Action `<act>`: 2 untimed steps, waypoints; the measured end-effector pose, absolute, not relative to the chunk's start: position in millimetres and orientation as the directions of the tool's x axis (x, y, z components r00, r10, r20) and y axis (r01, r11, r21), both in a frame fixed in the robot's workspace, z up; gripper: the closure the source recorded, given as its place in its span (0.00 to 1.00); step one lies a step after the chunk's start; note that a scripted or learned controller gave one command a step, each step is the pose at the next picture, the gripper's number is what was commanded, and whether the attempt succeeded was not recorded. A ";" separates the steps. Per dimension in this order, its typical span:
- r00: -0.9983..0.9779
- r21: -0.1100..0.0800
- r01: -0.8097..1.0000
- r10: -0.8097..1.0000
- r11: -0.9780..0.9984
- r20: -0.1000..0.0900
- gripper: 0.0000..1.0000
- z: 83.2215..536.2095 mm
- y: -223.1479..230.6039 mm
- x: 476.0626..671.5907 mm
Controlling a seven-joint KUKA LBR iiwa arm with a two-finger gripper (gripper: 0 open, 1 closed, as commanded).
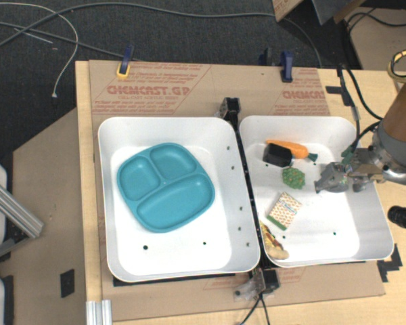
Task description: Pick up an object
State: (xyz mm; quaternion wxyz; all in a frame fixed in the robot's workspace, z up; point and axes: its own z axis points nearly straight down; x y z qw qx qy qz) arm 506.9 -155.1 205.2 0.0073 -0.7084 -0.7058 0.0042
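Objects for picking all lie in the right bin [365,242], and none of them is chosen yet, as far as I can judge. Going from the largest: the worktop [88,181] carries two white bins side by side. In the left bin [115,249] lies a blue divided plate [166,186], filling its middle. In the right bin, toward 12 o'clock, an orange carrot-shaped toy [291,147] touches a black block [277,156]. A patterned packet [284,210] lies near the middle, tilted. At 7 o'clock a small brownish thing [275,244] rests against the rim; what it is I cannot tell. Smallest is a green ball [293,177], between the black block and the packet.

The gripper [333,180] enters from 3 o'clock and hangs low over the bin. Whether the jaws are spread or closed I cannot tell, because they are blurred. Nothing is seen between them.

The risk, I think, is this: the gripper stands over bare bin floor, apart from the green ball, so closing there would catch nothing. The ball may also roll away if one finger touches it first, and the flat packet gives little edge to grip.
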 end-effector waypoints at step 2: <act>0.000 -0.006 1.000 1.000 0.000 0.003 0.00 152.2 -149.9 515.4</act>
